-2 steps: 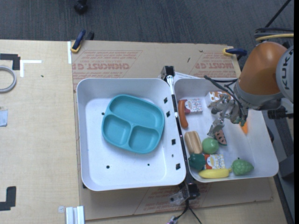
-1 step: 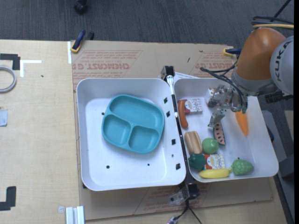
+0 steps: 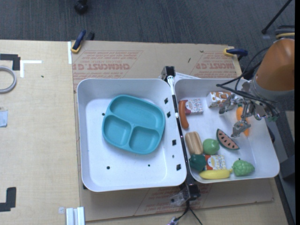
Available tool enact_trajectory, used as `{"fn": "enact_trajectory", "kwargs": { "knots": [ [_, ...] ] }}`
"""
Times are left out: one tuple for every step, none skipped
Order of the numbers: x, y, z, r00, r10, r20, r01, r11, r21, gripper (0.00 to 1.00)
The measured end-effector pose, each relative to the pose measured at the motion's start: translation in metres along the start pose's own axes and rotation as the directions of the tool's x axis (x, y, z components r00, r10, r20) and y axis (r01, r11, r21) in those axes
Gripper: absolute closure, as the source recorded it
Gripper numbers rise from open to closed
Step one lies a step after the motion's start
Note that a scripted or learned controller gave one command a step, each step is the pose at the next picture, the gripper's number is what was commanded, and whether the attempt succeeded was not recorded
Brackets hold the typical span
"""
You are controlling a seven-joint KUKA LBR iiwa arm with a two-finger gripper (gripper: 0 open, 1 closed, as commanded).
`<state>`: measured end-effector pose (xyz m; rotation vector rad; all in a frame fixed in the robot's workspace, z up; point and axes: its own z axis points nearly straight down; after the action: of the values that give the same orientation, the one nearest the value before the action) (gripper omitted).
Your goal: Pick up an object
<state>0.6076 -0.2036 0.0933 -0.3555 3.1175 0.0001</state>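
**newbie:** Camera view question, where's the gripper sitting and has it got anything?

**binwatcher:** It's low over the right bin, near the far right side. Can't tell if it has anything or how wide it's set; the metal bits blur into an orange item right under it. A small printed packet sits just left of it.

**newbie:** What else is in there?

**binwatcher:** Plastic toy food mostly. Watermelon slice just below the gripper, wedge-shaped with a dark rind. Along the left wall a red hot dog, a carton beside it, then a tan bun touching a round green apple. Near edge has a smooth yellow banana and a bumpy green lump.

**newbie:** And the left bin?

**binwatcher:** Teal tray, three compartments, rounded corners. Both bins sit on cardboard.
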Motion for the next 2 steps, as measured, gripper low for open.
{"fn": "enact_trajectory", "kwargs": {
  "knots": [
    [-0.021,0.001,0.000,0.955,-0.298,0.002,0.298,0.955,0.001,0.00],
    [-0.022,0.001,-0.011,0.956,-0.292,0.007,0.292,0.956,0.002,1.00]
  ]
}}
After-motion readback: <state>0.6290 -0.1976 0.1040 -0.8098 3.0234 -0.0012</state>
